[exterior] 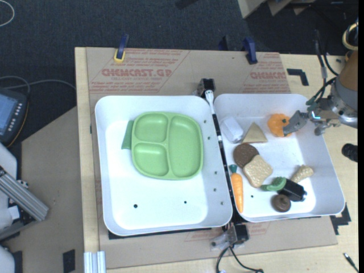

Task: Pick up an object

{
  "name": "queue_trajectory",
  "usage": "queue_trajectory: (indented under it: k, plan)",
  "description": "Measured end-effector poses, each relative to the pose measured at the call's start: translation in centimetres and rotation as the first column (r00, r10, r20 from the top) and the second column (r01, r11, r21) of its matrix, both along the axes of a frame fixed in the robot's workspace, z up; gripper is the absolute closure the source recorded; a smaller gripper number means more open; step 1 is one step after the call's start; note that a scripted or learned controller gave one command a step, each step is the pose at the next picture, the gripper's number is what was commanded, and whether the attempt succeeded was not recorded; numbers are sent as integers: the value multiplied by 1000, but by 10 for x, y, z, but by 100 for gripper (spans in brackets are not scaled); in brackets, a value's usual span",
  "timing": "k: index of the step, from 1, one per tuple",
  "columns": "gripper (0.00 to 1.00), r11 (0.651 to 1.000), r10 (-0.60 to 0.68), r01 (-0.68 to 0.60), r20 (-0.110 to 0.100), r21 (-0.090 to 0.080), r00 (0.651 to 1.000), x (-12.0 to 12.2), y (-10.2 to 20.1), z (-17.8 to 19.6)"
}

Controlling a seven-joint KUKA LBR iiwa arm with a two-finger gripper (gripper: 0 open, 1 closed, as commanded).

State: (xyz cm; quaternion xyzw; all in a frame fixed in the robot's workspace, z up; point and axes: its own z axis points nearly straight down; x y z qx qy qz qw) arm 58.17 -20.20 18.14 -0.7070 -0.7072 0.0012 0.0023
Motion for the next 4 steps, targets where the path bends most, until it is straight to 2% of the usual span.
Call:
queue_trajectory:
  k: [1, 2, 3, 4]
  plan:
    - [0, 1000, 0, 0, -2, 1, 1000, -2, 2, -64]
    - [0, 1000, 0, 0, 1, 0, 1000, -3, 3, -99]
    - [100, 1000, 0, 0, 7, -3, 1000, -1, 2, -86]
    - [100, 1000, -1, 1, 10, -4, 1000, -3, -6, -38]
